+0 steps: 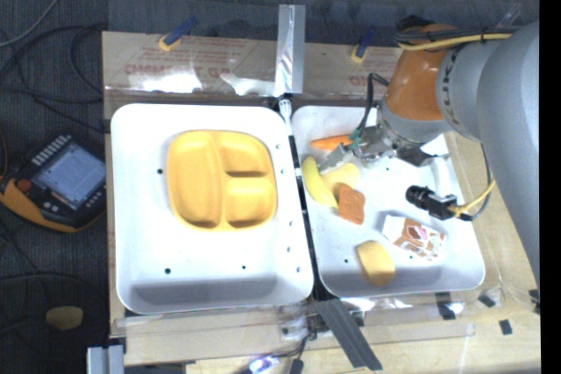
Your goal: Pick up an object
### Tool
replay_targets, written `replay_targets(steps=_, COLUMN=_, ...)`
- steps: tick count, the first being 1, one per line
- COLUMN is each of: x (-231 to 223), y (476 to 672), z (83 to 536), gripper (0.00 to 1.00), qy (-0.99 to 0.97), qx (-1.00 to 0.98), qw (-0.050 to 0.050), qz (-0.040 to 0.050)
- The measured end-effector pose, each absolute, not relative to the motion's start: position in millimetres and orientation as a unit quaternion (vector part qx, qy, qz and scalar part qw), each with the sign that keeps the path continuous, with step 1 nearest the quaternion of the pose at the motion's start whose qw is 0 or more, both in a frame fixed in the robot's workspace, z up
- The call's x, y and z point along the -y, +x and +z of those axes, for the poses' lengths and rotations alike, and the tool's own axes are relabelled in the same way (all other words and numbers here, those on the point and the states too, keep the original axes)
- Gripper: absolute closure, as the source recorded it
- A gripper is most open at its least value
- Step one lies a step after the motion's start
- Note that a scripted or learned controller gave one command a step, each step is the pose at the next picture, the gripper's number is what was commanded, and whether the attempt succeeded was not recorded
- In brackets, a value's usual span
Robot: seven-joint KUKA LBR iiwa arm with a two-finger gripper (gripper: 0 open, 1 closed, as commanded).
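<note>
Several items crowding right bin [465,276]: yellow block [376,262] nearest, then printed packet [415,236], brown piece [351,204], banana [316,182], carrot [330,142] farthest. Pincer [349,155] hovering low between carrot and banana, grip state impossible to tell. Risking a pinch on two items at once, or nudging banana against bin wall and slipping off.

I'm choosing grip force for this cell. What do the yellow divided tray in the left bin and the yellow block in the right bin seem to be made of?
The yellow divided tray looks like moulded hard plastic: smooth, glossy, with soft highlights along its compartment ridges. The yellow block looks matte and slightly rounded, perhaps foam or soft plastic play food; the view leaves that open.
</note>
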State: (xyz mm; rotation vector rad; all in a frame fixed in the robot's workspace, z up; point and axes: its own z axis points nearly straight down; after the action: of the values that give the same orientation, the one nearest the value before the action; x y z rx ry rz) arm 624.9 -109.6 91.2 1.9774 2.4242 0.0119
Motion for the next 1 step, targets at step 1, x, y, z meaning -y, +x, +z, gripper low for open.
replay_targets(steps=1, x=85.8, y=604.2, z=183.6, gripper=0.0, qy=0.632, qx=-0.775, qw=0.0, qz=0.0003)
